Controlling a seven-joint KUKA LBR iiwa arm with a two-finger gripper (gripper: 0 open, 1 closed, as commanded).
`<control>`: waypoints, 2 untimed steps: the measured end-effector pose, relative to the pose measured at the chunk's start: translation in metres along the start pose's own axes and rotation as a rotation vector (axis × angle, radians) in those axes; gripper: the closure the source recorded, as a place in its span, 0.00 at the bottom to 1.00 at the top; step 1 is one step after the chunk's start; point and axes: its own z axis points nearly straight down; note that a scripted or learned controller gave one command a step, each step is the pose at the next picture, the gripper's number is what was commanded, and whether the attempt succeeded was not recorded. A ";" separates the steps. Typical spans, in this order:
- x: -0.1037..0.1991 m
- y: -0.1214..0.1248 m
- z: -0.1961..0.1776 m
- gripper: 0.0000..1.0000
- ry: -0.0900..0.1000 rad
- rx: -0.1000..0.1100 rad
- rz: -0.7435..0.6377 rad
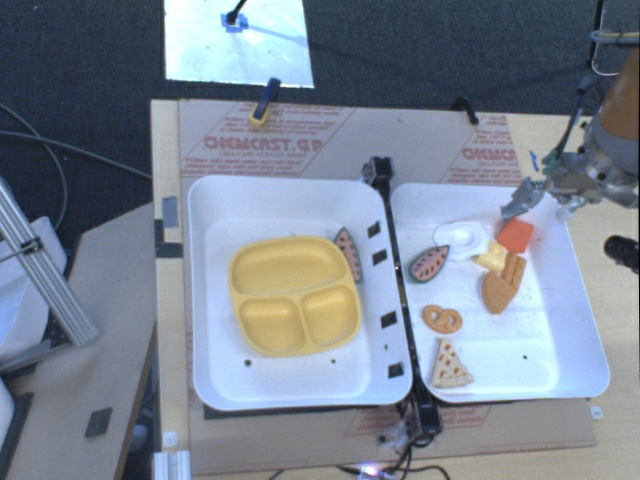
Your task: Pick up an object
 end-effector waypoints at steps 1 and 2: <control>0.016 -0.042 0.015 0.00 0.002 0.004 0.002; -0.013 -0.024 0.130 0.00 0.001 0.006 0.003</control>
